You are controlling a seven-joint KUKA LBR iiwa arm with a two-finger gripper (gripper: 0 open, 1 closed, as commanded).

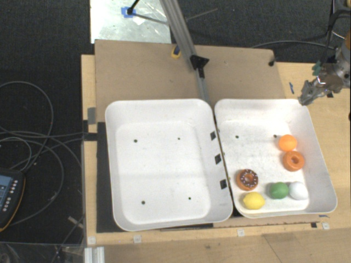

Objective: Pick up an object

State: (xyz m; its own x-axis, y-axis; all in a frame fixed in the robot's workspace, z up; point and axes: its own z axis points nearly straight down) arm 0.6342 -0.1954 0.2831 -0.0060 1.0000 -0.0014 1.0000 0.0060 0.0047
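Observation:
The right bin [258, 119] holds several small toys near its front right. An orange ball [287, 142] lies above an orange ring [294, 160]. A brown frosted donut [248, 179] sits left of a green ball [278, 190] and a white ball [298, 190]. A yellow lemon [254, 200] rests by the front rim. My gripper [307, 95] hangs at the right edge of the view, over the bin's far right corner, well apart from the toys. Nothing shows between its fingers.
The left bin [118, 163] lies beside the right one, joined by black clips [218, 159]. A slanted grey pole [181, 26] crosses the back of the bench. Cables trail on the dark floor at left.

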